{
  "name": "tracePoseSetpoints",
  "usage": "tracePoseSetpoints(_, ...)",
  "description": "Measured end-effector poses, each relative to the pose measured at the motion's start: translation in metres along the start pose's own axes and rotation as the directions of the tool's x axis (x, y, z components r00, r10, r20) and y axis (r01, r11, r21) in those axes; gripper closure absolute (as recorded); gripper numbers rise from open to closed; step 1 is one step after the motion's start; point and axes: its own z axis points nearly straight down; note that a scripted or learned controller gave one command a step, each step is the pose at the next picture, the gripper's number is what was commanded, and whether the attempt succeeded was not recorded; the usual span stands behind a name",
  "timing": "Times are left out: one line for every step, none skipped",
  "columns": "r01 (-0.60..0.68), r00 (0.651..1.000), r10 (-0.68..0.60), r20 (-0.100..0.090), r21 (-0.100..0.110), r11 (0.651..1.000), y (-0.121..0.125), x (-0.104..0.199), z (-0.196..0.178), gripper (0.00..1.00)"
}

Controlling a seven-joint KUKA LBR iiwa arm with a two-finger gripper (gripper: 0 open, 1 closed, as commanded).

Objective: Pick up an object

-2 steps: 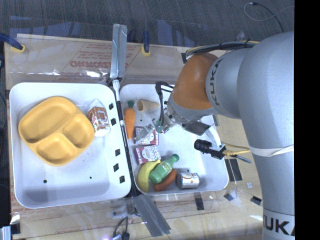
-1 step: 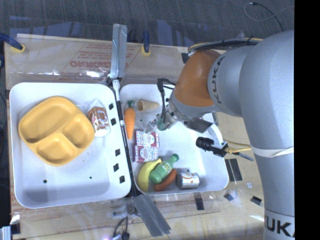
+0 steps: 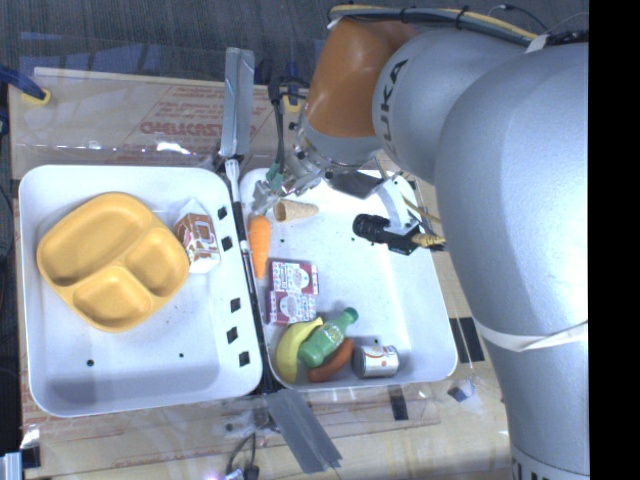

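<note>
Grey arm (image 3: 480,168) hangs over right bin (image 3: 425,298), pincer (image 3: 278,183) at its back-left corner, just above the cone (image 3: 296,209) w/ carrot (image 3: 259,244) beside. Can't tell its state tbh. Nothing lifted yet imo, grab + lift left.

Off to the view's left of the gripper (image 3: 272,190) there's the other white bin (image 3: 60,368), holding a yellow divided plate (image 3: 110,258), with a small brown carton (image 3: 198,240) nearer the gripper.
</note>
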Motion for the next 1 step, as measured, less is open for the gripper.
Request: tracePoseSetpoints(0.006,1.0,-0.006,0.0,0.002,1.0,0.0006,0.0008,-0.0095,1.0)
